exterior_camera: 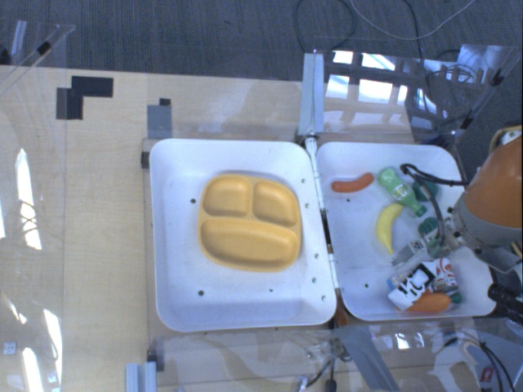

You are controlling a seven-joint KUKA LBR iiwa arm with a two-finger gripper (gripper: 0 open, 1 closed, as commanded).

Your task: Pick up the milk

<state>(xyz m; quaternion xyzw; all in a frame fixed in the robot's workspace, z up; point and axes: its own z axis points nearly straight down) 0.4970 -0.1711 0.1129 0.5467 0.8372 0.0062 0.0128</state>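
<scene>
Far left of my hand: yellow tray [249,221]. Nearer: sausage [352,184], banana [387,225]. Milk [415,284]: just below my hand [426,247], touching carrot [428,303]. Likely light, crushable carton; grip flat sides. Hand's opening: cannot tell.

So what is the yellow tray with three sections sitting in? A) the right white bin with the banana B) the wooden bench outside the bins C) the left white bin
C: the yellow tray lies in the middle of the left white bin, while the banana lies in the right bin.
</scene>
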